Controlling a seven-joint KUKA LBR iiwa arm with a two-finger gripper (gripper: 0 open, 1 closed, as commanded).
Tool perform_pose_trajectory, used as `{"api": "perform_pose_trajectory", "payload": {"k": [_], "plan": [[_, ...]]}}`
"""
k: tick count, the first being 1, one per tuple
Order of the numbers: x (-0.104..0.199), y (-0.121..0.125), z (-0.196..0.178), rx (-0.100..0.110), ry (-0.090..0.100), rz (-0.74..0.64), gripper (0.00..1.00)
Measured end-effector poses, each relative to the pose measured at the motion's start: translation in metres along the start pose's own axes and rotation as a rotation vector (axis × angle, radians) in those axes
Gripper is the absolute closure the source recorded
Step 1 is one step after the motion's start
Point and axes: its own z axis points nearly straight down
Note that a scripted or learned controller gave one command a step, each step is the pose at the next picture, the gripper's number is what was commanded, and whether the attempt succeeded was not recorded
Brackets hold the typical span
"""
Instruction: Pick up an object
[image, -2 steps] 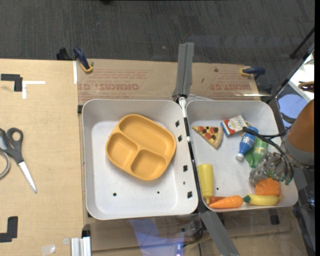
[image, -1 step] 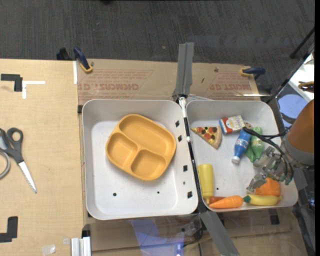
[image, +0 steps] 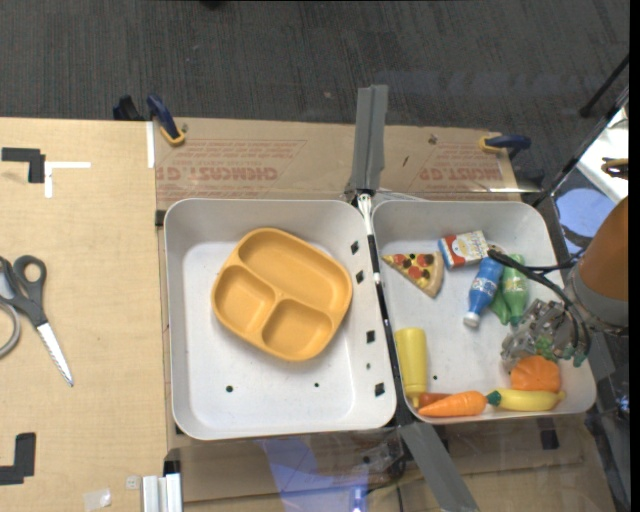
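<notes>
Camera view from above shows my gripper (image: 540, 335) low in the right bin's (image: 455, 215) near right corner, just above a round orange toy fruit (image: 537, 374) lying on its near side, though whether it grips anything I cannot tell.

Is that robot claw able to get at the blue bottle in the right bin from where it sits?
Probably yes. The blue bottle lies uncovered in the right bin, with open floor on its left. The gripper hovers just right of it. The green bottle lies close alongside, which could crowd one finger.
</notes>
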Motion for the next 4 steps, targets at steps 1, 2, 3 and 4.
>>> {"api": "perform_pose_trajectory", "payload": {"k": [1, 2, 3, 4], "plan": [[-0.039, 0.112, 0.01, 0.001, 0.002, 0.152, 1.0], [-0.038, 0.112, 0.011, 0.002, 0.007, 0.151, 0.0], [-0.076, 0.152, 0.008, 0.0, -0.001, 0.326, 0.0], [-0.077, 0.151, -0.003, 0.001, -0.006, 0.324, 1.0]]}}
